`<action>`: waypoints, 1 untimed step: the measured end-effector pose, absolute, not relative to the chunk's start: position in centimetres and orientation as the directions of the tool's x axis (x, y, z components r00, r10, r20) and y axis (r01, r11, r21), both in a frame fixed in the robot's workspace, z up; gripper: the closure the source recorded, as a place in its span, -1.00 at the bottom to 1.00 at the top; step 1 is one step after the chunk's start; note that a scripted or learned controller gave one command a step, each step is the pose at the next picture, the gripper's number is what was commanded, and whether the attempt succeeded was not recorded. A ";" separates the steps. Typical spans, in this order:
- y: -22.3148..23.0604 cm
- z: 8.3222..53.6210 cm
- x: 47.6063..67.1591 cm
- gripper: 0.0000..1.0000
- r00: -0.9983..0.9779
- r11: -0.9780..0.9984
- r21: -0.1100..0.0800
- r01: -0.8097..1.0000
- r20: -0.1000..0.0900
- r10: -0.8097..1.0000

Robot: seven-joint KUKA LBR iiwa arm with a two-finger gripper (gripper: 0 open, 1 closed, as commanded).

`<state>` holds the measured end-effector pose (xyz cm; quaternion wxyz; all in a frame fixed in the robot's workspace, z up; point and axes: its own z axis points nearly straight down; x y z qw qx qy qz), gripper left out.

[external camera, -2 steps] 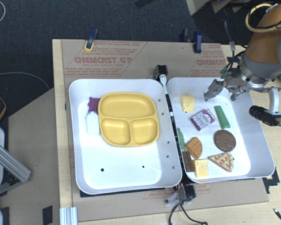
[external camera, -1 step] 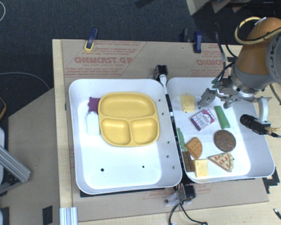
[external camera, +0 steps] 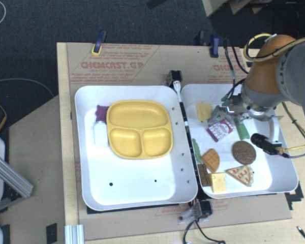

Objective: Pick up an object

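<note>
The arm reaches in from the right and its claw sits low in the right bin, right over a small packet with a red and white print. Whether the claw is released or clenched I cannot tell, since the wrist hides its tips, so the packet cannot be counted as grasped.

The packet lies in the upper middle of that bin, with a pale yellow square just beside it on the upper left, a green piece just to its right and a round brown cookie below right. Lower down lie a waffle-like cracker, a yellow block and a pizza slice. The left bin carries a yellow divided plate.

To do this step well, I judge the claw should centre on the packet alone and come straight down. It should close only once the tips straddle it, keeping clear of the green piece. A thin, limp packet may slip or crumple, so a slow lift with a check that it rises would be wise
</note>
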<state>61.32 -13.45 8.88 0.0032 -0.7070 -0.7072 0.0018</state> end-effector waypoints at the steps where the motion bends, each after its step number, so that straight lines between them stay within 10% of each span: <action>1: -13.5 10.3 61.5 1.00 0.000 0.000 0.001 1.000 0.000 1.000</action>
